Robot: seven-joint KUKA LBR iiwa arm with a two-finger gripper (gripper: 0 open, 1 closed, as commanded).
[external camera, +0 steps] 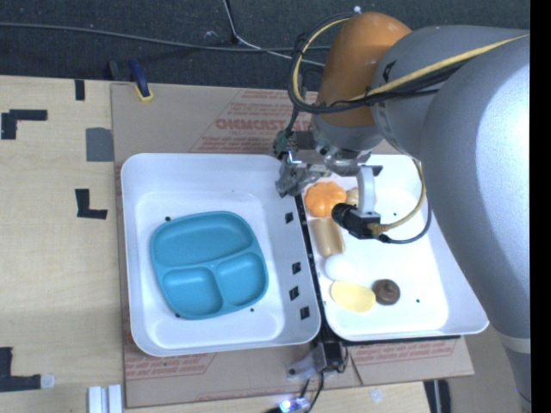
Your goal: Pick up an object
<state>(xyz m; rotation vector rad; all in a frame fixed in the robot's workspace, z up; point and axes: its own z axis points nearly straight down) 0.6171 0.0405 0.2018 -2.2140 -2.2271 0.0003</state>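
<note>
Grey arm overhangs the claw, finger state undeterminable; orange ball just below looks light, smooth; grip across its middle.

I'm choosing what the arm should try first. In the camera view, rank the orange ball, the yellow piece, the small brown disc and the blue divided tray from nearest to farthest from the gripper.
1. Orange ball, right bin, just below the gripper.
2. Yellow piece, right bin's near end.
3. Small brown disc, beside the yellow piece; these two are too close to call.
4. Blue divided tray, left bin.
</note>
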